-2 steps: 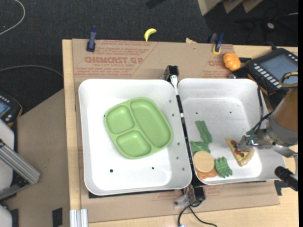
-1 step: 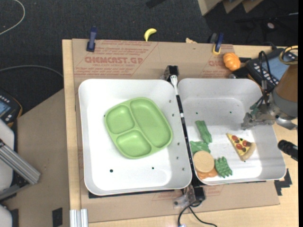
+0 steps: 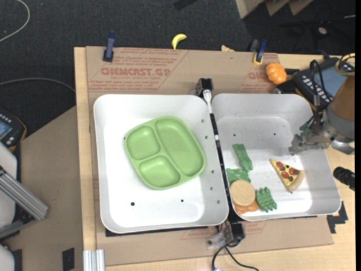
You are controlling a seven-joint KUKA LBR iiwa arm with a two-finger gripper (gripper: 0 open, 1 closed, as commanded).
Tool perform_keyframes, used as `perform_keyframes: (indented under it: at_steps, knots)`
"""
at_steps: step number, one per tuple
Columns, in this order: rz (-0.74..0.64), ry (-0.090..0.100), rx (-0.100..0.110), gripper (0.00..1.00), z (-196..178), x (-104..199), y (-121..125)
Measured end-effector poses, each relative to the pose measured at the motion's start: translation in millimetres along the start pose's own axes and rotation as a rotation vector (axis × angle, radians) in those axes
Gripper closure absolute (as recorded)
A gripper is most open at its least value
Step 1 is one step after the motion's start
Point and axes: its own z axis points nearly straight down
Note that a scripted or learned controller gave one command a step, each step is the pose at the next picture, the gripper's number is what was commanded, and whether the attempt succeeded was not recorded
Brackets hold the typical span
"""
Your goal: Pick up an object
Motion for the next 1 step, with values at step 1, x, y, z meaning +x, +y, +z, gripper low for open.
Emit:
perform_keyframes:
  at_steps: [1]
  knots:
    - [-0.001,-0.002,-0.002,1.0,-10.1,-0.2,0.5]
